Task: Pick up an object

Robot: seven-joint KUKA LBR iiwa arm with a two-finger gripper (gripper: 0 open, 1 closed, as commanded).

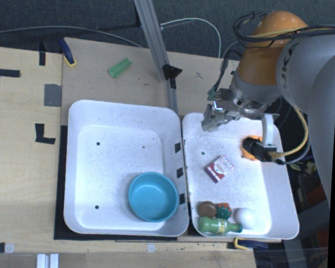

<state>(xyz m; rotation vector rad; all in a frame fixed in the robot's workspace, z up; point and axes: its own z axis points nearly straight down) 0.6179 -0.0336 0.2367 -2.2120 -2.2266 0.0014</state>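
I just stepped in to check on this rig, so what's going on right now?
The KUKA arm reaches in from the right, with its gripper over the far end of the right bin and nothing visibly held. In that bin lie a small red-and-white packet, a green bottle, a white ball and a brown piece. A blue bowl sits in the left bin.

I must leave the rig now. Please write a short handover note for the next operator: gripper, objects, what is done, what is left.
Gripper: over the far edge of the right bin, no object seen in it.
Right bin: red and white box mid-floor; green bottle, brown item and white ball at the near edge.
Left bin: blue bowl.
Done: nothing picked.
Left: pick up one object.
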